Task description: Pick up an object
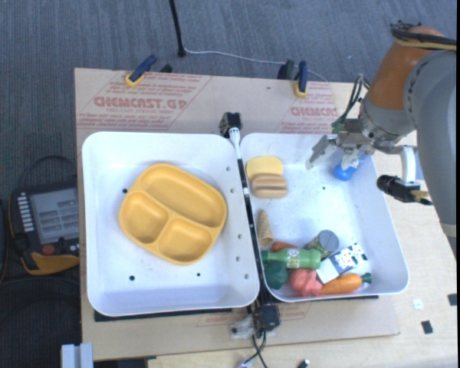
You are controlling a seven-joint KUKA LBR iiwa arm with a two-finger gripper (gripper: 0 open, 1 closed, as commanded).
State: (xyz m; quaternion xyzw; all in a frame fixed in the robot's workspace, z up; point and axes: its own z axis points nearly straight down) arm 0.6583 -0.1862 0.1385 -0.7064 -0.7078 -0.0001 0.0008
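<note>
**Arm over the right bin, blue piece at its fingertips**

The gripper [342, 153] hangs over the far right part of the right bin [383, 228], below the arm's orange band [393, 71]. Its fingers [320, 150] are spread apart. A small blue object [343, 170] sits right at the fingertips, against the bin floor; whether the fingers actually pinch it cannot be told from this angle.

The other things in that bin lie well apart from the gripper. A yellow and tan toy burger [266, 176] rests near the bin's left wall. Below it lies an ice cream cone [264, 228]. Along the near edge is a heap: a green bottle [291, 258], a red piece [304, 282], a carrot [340, 284], a grey disc [327, 241] and a black and white box [346, 260], all touching or overlapping.

The left bin [107, 159] holds 1 yellow plate [173, 213] with 3 compartments, set at a tilt to the bin walls.

Both bins rest on a brown board [138, 102], with 2 clamps [141, 70] on its far edge.
</note>
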